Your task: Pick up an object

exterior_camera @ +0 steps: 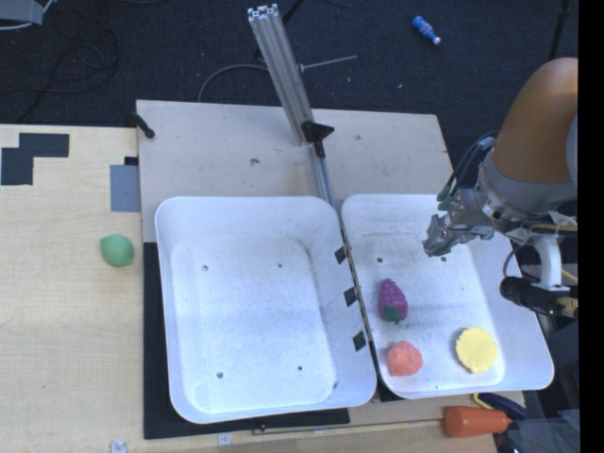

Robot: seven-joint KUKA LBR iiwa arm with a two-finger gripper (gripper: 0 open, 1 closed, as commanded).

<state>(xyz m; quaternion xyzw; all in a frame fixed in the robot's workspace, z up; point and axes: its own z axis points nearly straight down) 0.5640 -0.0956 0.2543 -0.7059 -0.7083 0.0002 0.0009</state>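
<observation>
Here the right bin (pixel 429 217) holds three toys under a claw (pixel 440 244) whose state is unclear.

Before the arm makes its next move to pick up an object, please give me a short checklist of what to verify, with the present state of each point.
1. Objects to pick lie in the right bin: purple object, pink object, yellow object. Ok.
2. These three lie apart, none touching. Ok.
3. Gripper is above the right bin's upper part, away from all three. Ok.
4. Gripper holds nothing. Cannot tell.
5. Purple object has room from the bin's left wall. Ok, though close.
6. Green ball lies outside the bins, left of the left bin. Not ok as target.
</observation>
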